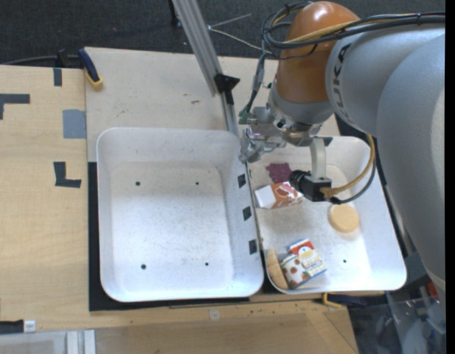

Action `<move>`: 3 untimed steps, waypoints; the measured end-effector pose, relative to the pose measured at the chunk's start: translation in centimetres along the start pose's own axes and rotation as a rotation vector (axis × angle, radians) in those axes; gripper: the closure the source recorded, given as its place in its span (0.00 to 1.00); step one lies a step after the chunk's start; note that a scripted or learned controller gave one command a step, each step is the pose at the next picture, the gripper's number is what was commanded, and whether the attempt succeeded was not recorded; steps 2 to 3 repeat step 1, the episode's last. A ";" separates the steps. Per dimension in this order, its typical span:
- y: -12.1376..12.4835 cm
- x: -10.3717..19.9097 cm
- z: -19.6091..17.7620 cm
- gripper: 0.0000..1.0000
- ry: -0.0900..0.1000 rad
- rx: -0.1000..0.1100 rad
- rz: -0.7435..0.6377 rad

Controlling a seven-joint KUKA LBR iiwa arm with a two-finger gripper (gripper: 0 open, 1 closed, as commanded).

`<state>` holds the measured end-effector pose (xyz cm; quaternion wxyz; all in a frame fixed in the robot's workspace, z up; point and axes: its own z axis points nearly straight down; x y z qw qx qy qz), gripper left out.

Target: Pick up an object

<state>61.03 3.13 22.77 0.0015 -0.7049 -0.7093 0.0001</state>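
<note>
Though poised low over the seam between the two bins, not yet on anything: nothing seen held in the pincer [251, 147], and cannot tell whether open or closed.

Judged from here, still the approach. Closest candidates just below and to the view's right of the pincer: a maroon scrap [279, 172], then a red-and-white packet [286, 195] touching or nearly touching it. Farther out on that same side, a round tan piece [344, 218] lying alone. Farthest below, a small printed carton [306, 260] beside a brown item [275, 269] pressed against the bin wall.

To do it well:
- Pick one target and centre squarely over it before descending; probably best to avoid straddling the scrap and packet together.
- Keep off the rim of the right bin [374, 271], directly beneath the pincer now; likely to catch an edge there.
- Favour the tan piece if a clean approach matters, standing well apart from the rest.
- Descend straight, close, lift slowly, then check for something actually held.

Underfoot and around: to the pincer's left in the view, the left bin [168, 286], white and speckled. Beneath both, a pale wooden bench [35, 198] with grey tape patches [74, 122]. Slanting down from above to just beside the pincer, a metal bar [200, 35]. Far off to the upper left, a blue-and-yellow clamp [91, 68].
</note>
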 end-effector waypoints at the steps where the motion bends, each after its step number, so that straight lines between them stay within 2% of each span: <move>1: -2.8 5.1 0.9 1.00 -0.001 0.003 0.000; 3: -2.8 5.1 0.9 1.00 -0.001 0.003 0.000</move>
